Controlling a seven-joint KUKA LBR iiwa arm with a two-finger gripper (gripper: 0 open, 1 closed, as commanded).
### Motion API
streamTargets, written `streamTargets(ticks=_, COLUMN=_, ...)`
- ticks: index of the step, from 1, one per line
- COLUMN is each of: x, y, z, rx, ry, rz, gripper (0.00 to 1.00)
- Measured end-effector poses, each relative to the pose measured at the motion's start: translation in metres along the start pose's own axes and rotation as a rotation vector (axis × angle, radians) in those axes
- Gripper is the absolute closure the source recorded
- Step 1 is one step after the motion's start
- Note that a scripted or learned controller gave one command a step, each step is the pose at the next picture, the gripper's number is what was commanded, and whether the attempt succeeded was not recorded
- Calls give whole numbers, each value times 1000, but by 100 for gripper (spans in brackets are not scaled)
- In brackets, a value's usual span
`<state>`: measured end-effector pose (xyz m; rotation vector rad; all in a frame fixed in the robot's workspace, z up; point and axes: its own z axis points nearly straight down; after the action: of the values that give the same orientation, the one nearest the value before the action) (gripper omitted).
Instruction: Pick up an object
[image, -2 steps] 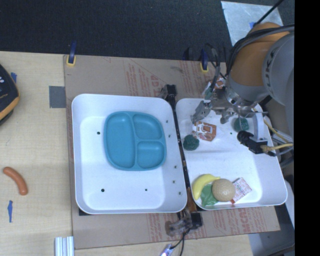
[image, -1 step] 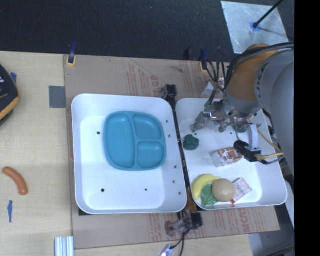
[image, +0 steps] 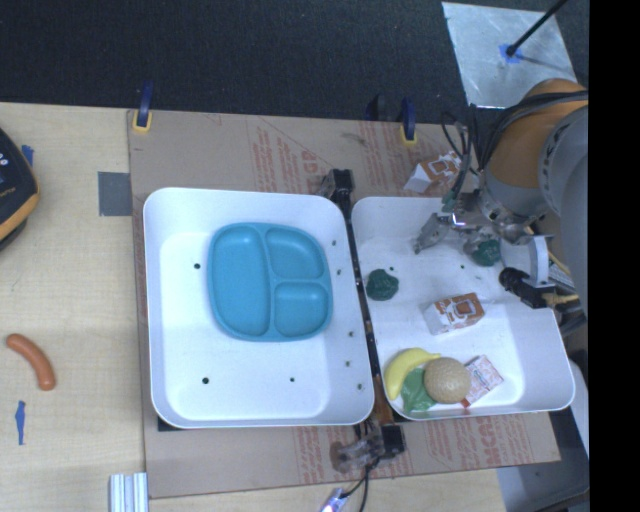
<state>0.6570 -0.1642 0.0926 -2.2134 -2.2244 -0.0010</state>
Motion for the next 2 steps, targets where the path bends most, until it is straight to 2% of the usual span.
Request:
streamTargets(ticks=1, x=-25, y=-19, z=-1, rx=-3, ry=21, rz=-9, gripper=0)
streamTargets(ticks=2, x=-46, y=0, z=0, rx=0, ry=-2, rz=-1, gripper=0)
